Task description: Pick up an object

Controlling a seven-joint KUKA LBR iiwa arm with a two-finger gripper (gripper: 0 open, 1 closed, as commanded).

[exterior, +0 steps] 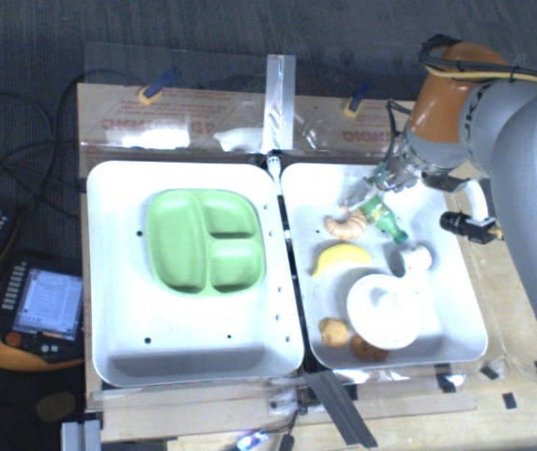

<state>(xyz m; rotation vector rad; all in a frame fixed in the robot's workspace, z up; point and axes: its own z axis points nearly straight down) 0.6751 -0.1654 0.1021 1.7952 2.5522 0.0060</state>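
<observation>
The right bin (456, 294) holds several small items. A tan knobbly piece (346, 222) lies near its middle back, with a small green bottle (386, 220) just right of it. A yellow banana-like piece (338, 256) lies in front of them. A white round dish (387, 312) sits at the front, and a small white cup (417, 257) stands behind it. Two brown lumps (334, 331) (370, 349) rest by the front wall. My gripper (382, 180) hangs low over the bin's back part, just above the green bottle and the tan piece.
The left bin (118, 252) carries a green divided plate (207, 239). A metal bar (280, 101) stands upright behind the seam between the bins. The grey arm with its orange band (442, 97) fills the upper right. A black part (466, 224) juts over the right bin's right rim.
</observation>
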